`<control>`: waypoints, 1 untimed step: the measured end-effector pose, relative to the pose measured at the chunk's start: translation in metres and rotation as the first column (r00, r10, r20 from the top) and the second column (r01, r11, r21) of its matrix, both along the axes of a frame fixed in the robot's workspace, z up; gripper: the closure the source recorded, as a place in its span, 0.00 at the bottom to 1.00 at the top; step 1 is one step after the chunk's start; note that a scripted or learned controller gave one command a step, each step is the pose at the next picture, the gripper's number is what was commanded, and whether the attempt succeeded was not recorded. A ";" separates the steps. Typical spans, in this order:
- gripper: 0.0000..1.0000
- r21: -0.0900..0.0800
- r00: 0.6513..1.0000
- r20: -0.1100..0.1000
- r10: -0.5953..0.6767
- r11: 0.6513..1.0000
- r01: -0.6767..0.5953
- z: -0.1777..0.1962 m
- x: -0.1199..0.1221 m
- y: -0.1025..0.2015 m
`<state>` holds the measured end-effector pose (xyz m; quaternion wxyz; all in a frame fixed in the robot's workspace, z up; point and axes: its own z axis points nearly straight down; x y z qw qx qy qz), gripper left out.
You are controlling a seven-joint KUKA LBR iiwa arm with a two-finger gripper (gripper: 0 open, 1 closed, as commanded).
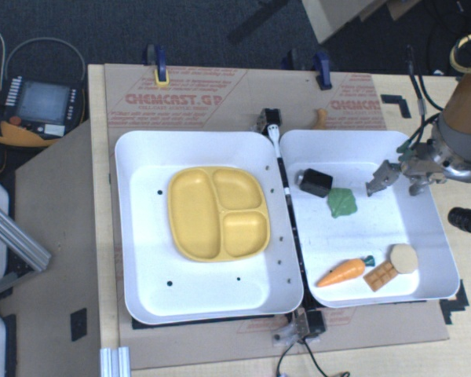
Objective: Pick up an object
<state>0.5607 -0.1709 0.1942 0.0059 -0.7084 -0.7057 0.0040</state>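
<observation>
The claw (399,177) is seen at the right side of the right bin (433,210), hanging over its upper part with two dark fingers spread apart; nothing is held between them. The arm (463,124) reaches in from the right edge.

No object is yet picked, so the step in hand is judged to be the choice of a target and the approach to it. The green piece (342,203) and the black block (315,182) lie nearest to the claw, to its left, close to each other but seemingly not touching. The approach is best made straight down over one of them, with the fingers set so that the neighbour is not caught or pushed. The black block lies close to the bin's left wall, so a finger could be blocked there; the green piece, which stands further from the wall, is judged the easier target.

In the right bin's lower part a carrot (344,272) is laid at a slant, with a brown waffle-like piece (380,276) just beside its leafy end and a pale round piece (403,258) touching that. These three are crowded, and a clean grip there is judged harder.

The left bin (141,234) holds a yellow divided tray (218,213) with three compartments, all of them bare. Both bins are carried side by side on the bench (102,171).
</observation>
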 end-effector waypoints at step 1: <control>0.00 -0.003 1.000 0.014 0.004 1.000 -0.004 0.008 0.003 0.000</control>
